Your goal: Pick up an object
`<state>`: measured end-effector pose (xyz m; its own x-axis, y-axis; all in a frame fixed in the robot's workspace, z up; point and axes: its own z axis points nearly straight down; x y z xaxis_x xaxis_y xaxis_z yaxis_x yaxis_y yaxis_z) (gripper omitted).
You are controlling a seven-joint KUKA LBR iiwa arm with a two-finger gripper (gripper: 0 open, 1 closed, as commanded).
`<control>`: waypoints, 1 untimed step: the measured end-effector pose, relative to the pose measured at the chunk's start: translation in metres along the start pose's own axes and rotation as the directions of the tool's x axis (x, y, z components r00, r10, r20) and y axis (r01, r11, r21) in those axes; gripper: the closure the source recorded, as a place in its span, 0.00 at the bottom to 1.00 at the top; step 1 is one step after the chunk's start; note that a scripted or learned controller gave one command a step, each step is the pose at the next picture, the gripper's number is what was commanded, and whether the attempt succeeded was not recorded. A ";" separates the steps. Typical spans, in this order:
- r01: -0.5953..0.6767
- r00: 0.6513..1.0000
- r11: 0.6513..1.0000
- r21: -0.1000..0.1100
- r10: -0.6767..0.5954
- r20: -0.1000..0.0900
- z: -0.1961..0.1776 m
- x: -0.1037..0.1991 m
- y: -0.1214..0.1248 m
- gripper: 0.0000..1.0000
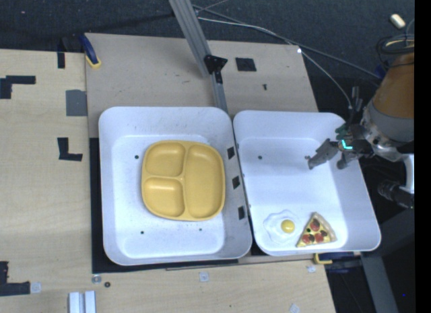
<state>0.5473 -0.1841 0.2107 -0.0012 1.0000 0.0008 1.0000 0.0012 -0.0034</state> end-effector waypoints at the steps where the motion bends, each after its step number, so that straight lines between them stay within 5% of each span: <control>1: 0.000 1.000 1.000 -0.002 0.000 0.000 -0.001 0.000 0.000 0.00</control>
<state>0.5477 -0.1841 0.2114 -0.0014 1.0000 0.0004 1.0000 0.0014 -0.0019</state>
